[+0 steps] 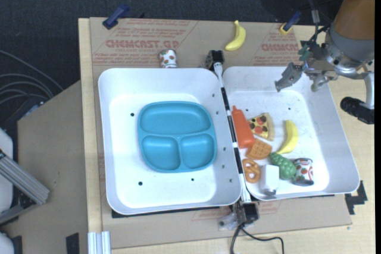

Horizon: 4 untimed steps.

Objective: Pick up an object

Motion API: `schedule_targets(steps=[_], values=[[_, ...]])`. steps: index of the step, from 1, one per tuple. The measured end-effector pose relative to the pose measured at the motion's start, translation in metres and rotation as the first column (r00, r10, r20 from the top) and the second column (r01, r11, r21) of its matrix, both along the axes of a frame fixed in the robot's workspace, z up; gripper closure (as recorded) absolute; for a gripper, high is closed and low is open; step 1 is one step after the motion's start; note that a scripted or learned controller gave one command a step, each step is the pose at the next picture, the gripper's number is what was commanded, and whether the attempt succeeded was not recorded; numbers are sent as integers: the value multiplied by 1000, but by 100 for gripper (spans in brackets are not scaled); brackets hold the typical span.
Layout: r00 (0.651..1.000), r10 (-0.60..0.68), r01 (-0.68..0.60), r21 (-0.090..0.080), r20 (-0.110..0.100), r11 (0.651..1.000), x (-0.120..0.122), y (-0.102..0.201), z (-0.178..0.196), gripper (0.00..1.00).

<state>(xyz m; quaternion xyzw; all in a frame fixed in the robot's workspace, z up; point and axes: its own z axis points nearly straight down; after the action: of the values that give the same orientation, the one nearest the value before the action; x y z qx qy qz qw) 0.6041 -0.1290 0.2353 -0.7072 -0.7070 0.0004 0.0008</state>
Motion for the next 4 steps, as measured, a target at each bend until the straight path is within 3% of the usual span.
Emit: schedule_targets(steps=[1, 2, 3, 4], values=[[1000, -1, 1, 0, 1, 1000, 17, -18, -151, 0], [1000, 1, -1, -1, 3, 1000, 63, 25, -150, 0], [1000, 2, -2, -1, 5, 1000, 63, 25, -140, 100], [1000, 2, -2, -1, 4, 1000, 63, 25, -140, 0]])
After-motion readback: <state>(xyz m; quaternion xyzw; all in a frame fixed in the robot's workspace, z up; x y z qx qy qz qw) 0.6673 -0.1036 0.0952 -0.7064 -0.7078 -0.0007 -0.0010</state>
